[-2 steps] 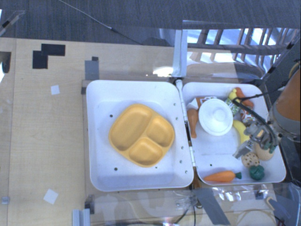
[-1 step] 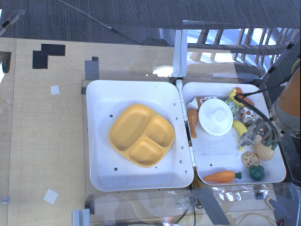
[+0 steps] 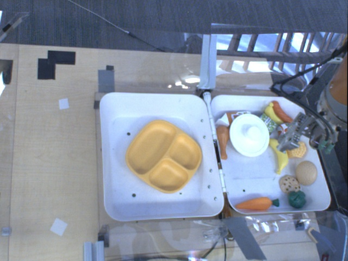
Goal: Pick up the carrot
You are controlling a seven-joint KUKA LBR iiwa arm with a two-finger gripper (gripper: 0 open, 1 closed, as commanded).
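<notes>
The carrot (image 3: 253, 204) is orange with a small green top and lies flat along the front wall of the right bin (image 3: 255, 173), its green end pointing right. My gripper (image 3: 290, 138) hangs over the right side of that bin, well behind the carrot and to its right. It sits above a yellow banana (image 3: 280, 160) and a round cracker (image 3: 297, 151). Nothing of the carrot is near it.
A white round bowl (image 3: 249, 135) sits mid-bin beside an orange-brown stick-shaped piece (image 3: 222, 140). A beige egg-like ball (image 3: 306, 173), a cookie (image 3: 289, 184) and green broccoli (image 3: 297, 199) lie right of the carrot. The left bin (image 3: 114, 200) holds a yellow divided plate (image 3: 163, 155).
</notes>
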